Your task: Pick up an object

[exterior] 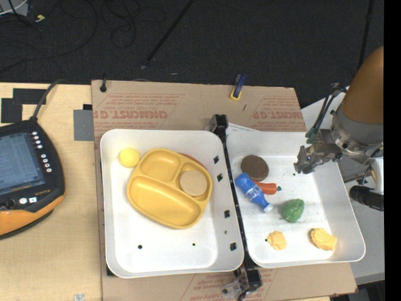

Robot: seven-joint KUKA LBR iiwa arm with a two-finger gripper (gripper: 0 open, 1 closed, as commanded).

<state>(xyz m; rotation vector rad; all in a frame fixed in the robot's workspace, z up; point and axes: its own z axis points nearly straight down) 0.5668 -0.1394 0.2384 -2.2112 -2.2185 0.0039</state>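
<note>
Gripper (308, 158) sits over the upper right part of the right bin (351, 231), near its far right rim; fingers too dark and small to read, cannot tell how far apart they are or whether anything is between them. Orange-banded arm (366, 99) comes in from the right edge.

Right bin contents: brown round disc (255, 167) near the top left, blue bottle (252, 191) just below it, long axis diagonal, upper left to lower right, with its pale end toward the bin's middle. Small orange-red piece (268, 188) just beside the bottle's right side, looks like touching. Green lumpy item (292, 210) mid-bin, lower right of the bottle. Yellow chunk (276, 240) near the front rim, second yellow ridged piece (322, 238) in the front right corner area, close to the rim. Bare white floor shows under and just left of the gripper, between disc and right wall.

Left bin (156, 256): yellow divided tray (163, 193) in the middle, tilted diagonally, tan round disc (193, 182) in its upper right compartment. Yellow ball (129, 157) in the top left corner, just beside the tray. Front strip of this bin is bare.

Black divider (227, 193) runs between the bins. Teach pendant (25, 174) at far left on the bench.
</note>
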